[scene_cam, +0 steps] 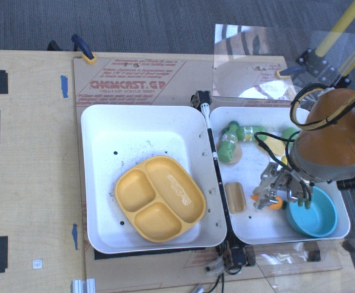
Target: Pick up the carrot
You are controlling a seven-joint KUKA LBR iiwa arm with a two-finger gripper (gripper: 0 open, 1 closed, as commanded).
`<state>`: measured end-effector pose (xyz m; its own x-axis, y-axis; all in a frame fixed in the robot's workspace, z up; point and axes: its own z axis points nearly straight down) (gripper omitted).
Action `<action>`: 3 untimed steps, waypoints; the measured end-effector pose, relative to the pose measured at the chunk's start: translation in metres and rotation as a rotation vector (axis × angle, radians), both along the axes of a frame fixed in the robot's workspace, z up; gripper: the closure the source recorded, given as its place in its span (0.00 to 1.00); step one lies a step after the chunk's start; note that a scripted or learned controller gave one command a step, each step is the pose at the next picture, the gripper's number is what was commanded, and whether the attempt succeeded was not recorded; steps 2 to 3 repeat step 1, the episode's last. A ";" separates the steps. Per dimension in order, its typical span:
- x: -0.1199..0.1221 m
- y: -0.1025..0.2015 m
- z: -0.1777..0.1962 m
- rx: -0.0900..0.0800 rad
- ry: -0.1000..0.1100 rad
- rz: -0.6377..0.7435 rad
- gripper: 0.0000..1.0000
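Note:
The carrot (277, 204) is a small orange piece in the right bin (251, 224), just left of the blue bowl. My gripper (271, 192) is lowered right over it, and its metal parts cover most of the carrot, so only orange bits show at the lower edge. The arm's orange-banded wrist (327, 133) hangs over the right side of that bin. Whether the carrot is off the bin floor cannot be told.
A blue bowl (315, 215) sits at the right bin's front right corner. A tan block (235, 197) lies left of the gripper, and green items (229, 145) sit at the back. The left bin (104, 133) holds a yellow divided plate (159, 197).

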<state>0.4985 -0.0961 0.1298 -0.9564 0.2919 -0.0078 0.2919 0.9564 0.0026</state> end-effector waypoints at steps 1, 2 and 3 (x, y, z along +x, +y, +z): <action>0.011 -0.032 0.019 -0.001 -0.002 -0.027 1.00; 0.011 -0.032 0.019 -0.001 -0.002 -0.027 1.00; 0.011 -0.032 0.019 -0.001 -0.002 -0.027 1.00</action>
